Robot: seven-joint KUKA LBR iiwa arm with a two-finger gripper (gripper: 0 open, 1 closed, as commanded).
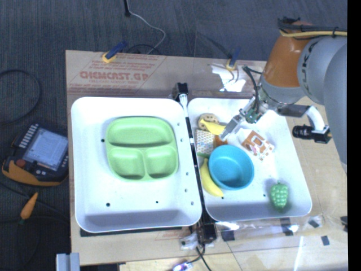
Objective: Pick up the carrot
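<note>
White right bin [293, 151], orange carrot [219, 143] mostly hidden behind bowl [231, 168]

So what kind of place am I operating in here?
Probably a robotics lab bench: two shallow white plastic bins holding toy food, a handheld control pendant lying on grey carpet, and a cardboard sheet clamped under the bins.

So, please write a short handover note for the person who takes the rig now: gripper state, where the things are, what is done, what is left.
Gripper: low over the right bin, near its upper left part; nothing visibly held.
Carrot: an orange piece shows at the blue bowl's upper left rim, just below the gripper, largely hidden.
Nearby: banana left of the bowl, green grapes in the lower right corner, green divided plate in the left bin.
Done: approach to the carrot.
Left: grasp it and lift it.
</note>
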